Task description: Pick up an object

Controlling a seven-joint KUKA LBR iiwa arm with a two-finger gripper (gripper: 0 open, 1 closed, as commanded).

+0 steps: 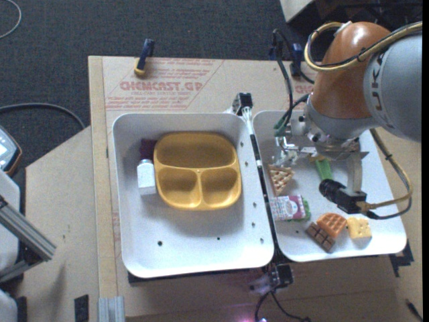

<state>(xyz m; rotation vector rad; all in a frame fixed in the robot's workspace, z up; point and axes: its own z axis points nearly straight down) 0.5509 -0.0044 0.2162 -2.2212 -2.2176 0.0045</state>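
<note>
Pincer (289,154) low in right bin (389,237), grip state can't tell; risks glancing off waffle cone piece (280,178) or hitting the bin wall.

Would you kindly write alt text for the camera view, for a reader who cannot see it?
A grey and orange robot arm reaches over the right bin, which holds a waffle piece, a cheese wedge and a pink carton. The left bin holds a yellow divided plate and a small white bottle.

Blue-and-yellow clamp (143,57) on cardboard sheet (177,86)
</note>
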